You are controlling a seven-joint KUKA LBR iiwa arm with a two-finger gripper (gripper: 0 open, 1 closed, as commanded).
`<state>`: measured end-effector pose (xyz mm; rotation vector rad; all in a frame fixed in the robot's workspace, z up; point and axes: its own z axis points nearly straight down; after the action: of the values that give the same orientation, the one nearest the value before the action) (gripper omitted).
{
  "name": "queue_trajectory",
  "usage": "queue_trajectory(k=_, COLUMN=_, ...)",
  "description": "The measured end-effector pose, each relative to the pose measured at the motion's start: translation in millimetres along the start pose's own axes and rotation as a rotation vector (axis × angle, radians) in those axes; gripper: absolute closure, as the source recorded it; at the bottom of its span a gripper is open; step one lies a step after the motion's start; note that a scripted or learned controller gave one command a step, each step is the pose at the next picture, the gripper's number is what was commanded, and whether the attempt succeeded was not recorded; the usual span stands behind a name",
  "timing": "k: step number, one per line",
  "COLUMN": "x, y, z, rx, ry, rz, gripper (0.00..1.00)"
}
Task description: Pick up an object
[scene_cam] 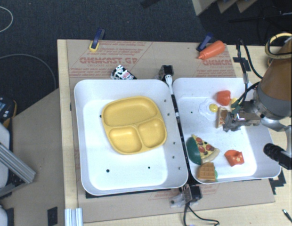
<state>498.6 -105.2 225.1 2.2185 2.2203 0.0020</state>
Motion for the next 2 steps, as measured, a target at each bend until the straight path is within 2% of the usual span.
queue_trajectory(k=2, x=28, y=90, z=-6, rx=-0.002, ry=0.0, rz=-0.002, gripper=1.0)
